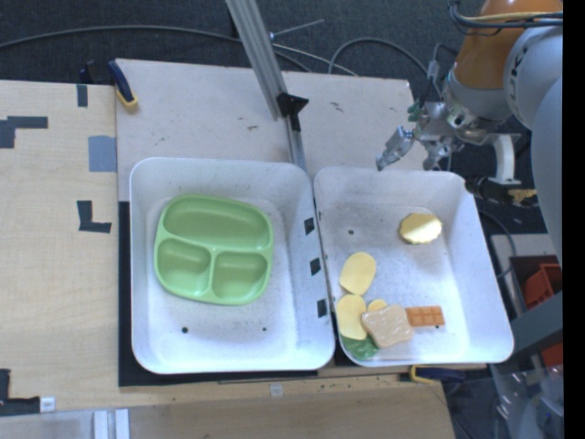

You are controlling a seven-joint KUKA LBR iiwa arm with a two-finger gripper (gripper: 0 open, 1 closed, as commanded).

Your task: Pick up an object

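Note:
The right bin (475, 245) holds several toy foods. A round yellow piece (420, 229) lies near its far right. A yellow oval (357, 272) and a second yellow oval (350, 315) lie near its left wall. A tan bread slice (388, 326) sits by an orange cracker (424, 316), with a green piece (359, 347) under them at the front. My gripper (411, 156) hangs over the bin's far rim, well above and behind the round yellow piece. Its fingers are spread open with nothing between them.
The left bin (146, 337) holds a green divided plate (215, 248). A slanted metal pole (260, 48) rises behind the bins. Cables run across the dark area at the back. Wooden bench surface (55, 245) lies to the left.

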